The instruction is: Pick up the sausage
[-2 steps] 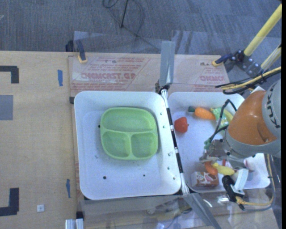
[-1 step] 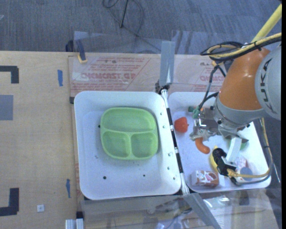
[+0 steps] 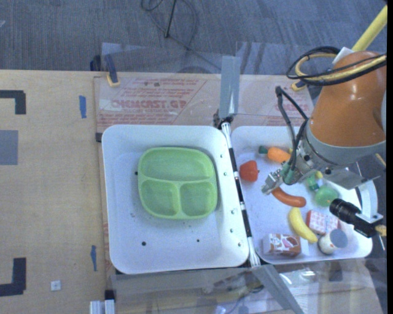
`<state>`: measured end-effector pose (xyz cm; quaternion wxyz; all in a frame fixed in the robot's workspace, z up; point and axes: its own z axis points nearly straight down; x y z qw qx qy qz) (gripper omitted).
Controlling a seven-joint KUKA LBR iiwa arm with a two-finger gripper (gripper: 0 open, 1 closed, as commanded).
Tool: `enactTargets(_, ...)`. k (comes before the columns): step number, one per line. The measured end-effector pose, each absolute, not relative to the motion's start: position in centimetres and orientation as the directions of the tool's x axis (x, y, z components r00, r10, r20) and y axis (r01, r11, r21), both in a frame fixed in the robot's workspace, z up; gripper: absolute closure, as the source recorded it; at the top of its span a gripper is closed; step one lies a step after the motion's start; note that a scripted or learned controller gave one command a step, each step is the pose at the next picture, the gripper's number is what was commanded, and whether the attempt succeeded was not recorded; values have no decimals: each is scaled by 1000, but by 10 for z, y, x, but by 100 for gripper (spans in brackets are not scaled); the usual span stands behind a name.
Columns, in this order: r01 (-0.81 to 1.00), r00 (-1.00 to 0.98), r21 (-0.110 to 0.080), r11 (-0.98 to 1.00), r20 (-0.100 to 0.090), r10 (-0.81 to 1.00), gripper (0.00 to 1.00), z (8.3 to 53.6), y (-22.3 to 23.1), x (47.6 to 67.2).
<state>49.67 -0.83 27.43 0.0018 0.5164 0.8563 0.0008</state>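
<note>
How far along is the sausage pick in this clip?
Done: the gripper has reached into the right bin and sits just above the sausage's left end. In hand: nothing visibly; the sausage lies flat on the bin floor beside the banana. Left: closing on it and lifting.

bright even light, soft focus, faint shadows

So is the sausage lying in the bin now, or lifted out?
Lying in the right bin. The sausage rests flat on its floor, just below the gripper.

robot lab | taped plywood bench [image 3: 49,184] | white bins [image 3: 116,184] | loose cables [image 3: 166,18]
</note>
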Motion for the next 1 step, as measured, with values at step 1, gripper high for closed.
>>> enactTargets(1, 910, -414, 2, 414, -1, 910, 100, 376, -9, 484)
